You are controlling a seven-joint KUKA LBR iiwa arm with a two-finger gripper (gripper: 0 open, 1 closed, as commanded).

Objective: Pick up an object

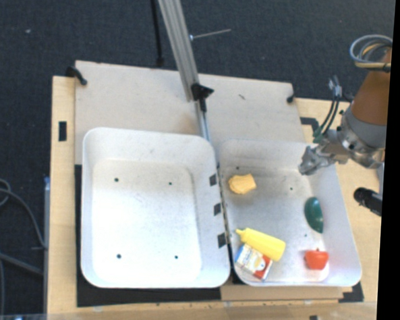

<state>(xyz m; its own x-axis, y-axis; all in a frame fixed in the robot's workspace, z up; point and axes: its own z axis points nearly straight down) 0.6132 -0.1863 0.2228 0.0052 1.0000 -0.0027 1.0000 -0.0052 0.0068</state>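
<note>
The left bin (150,207) lies bare beside the right bin (280,174), the landmark here. Within it sit a tan lump (242,184) near its left wall, a yellow bottle (259,244) at its front, a green piece (313,213) and a red piece (316,259). Nothing looks lifted yet. The tool (311,161) hovers over its far right corner, its spread impossible to tell; the middle floor offers room.

Arm (370,99) cut by right edge; end effector (311,161) blurred.

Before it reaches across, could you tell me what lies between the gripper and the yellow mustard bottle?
In the camera view, bare bin floor separates the gripper from the yellow mustard bottle.
</note>
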